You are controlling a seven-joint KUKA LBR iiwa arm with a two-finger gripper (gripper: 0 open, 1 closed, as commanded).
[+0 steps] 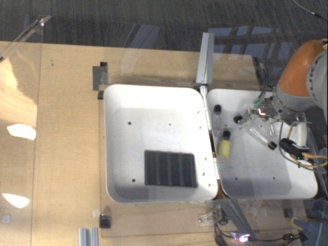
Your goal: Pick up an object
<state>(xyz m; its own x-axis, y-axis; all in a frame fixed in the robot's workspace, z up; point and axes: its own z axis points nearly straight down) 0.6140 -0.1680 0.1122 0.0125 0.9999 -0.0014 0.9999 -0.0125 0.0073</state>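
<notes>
A small yellow bottle with a black cap (224, 146) lies in the right bin (266, 183), close to its left wall. A flat black ribbed block (170, 168) rests in the left bin (154, 111), toward the front. My gripper (255, 132) hangs over the right bin's back half, to the right of the bottle and apart from it. Its two pale fingers, one of them (240, 119) black-tipped, are spread, so it is open with nothing between them. The grey arm with its orange band (300, 76) comes in from the right.
A metal rail (206, 58) stands behind the gap between the bins. Black brackets (101, 76) sit on the wooden bench at the left bin's corners. Cables (302, 155) trail near the right bin's right side.
</notes>
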